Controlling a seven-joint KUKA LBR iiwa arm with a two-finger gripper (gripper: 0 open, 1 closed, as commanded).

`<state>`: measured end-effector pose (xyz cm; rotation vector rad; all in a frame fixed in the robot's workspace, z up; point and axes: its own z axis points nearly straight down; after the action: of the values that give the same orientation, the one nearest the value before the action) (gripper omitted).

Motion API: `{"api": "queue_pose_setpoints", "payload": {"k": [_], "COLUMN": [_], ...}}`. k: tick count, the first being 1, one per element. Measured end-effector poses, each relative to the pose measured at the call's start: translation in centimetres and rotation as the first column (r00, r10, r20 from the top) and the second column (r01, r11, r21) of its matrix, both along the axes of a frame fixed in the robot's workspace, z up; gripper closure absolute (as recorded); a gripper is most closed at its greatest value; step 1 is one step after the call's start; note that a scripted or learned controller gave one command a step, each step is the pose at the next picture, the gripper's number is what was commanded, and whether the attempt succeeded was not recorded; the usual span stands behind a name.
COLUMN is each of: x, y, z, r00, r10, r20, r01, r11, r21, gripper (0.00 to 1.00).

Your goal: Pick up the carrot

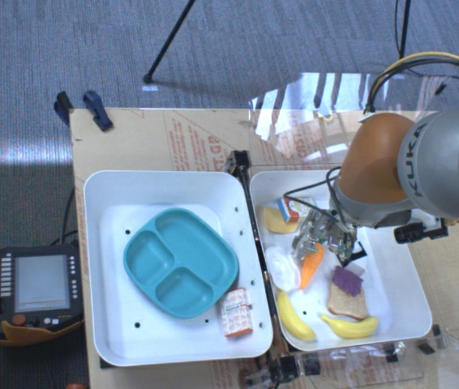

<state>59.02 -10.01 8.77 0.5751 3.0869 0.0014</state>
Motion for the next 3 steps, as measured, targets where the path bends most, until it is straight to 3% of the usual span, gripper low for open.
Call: {"api": "queue_pose_setpoints", "payload": {"k": [1,2,3], "x": [-7.1,-1.6,2.0], "y": [0.7,1.2,7.4], "z": [-0.1,0.0,10.3], "r00": [0.985,0.999,0.881], "r10": [0.173,-0.045,-0.472], "r20": [-0.003,0.001,0.005], "r01": [-0.173,0.045,0.472], "r11": [0.985,0.999,0.881], "r21": [0.001,0.001,0.004], "gripper": [1.00,1.00,1.00]}}
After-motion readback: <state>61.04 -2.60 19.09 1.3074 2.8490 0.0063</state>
